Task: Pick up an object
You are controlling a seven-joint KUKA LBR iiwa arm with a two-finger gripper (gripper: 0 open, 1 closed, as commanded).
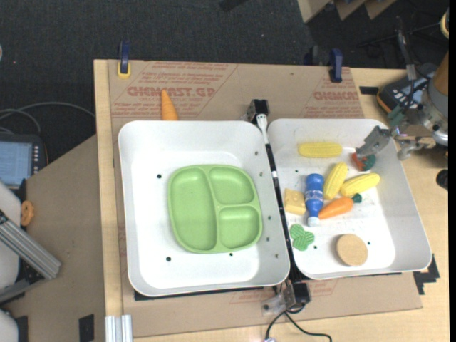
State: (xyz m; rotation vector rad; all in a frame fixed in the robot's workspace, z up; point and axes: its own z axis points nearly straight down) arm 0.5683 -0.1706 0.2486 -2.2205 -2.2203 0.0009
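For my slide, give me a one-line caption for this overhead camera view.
Gripper poised over toy food in the right bin; a green divided plate sits in the left bin.

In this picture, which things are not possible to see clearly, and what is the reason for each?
- Gripper, camera view: too small and blurred to tell whether open or shut.
- Red object beside the gripper: partly covered by it, so its kind is unclear.
- Arm: cut off by the right edge.
- Carrot behind the left bin: its lower end is hidden by the bin rim.
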